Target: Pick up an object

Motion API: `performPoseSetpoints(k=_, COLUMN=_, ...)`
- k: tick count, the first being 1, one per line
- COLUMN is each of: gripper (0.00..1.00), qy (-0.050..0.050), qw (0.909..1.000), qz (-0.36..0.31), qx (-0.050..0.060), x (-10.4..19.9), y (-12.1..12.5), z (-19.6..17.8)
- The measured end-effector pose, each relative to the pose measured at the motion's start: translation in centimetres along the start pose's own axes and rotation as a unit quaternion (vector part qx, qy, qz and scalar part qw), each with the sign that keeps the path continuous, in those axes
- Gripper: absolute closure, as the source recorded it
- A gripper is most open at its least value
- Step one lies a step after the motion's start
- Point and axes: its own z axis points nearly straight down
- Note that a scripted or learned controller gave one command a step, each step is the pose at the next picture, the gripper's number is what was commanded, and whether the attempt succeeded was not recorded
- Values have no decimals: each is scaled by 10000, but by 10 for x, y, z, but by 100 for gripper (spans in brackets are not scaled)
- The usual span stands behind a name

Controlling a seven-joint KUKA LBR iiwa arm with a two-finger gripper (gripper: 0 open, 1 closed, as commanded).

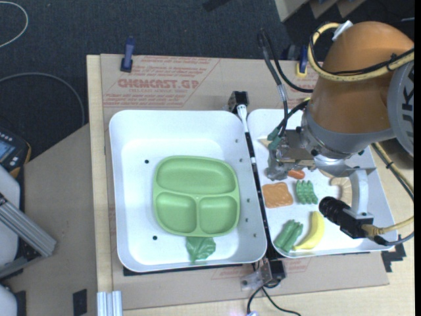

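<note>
My gripper [279, 166] hangs low over the upper left part of the right bin [376, 196], under the arm's large orange band [358, 58]. A small red-orange toy piece [297, 174] lies right beside the gripper's tip; whether it is touched I cannot tell. Just below sit an orange square toy slice [277, 194] and a small green ridged toy [305, 192]. Nearer the front edge lie a yellow banana [313, 232] and a green pod-shaped toy [287, 234].
The left bin [125, 176] holds a green divided plate [196, 195] and a green leafy toy [200, 247] at its front. A beige curved piece [343, 188] lies under the arm. A black cylinder [342, 217] on the arm overhangs the right bin.
</note>
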Motion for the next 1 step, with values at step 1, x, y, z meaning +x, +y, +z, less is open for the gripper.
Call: performPoseSetpoints(k=1, gripper=100, qy=4, qw=9999, qz=9, qx=-104, x=-4, y=1, z=-135)
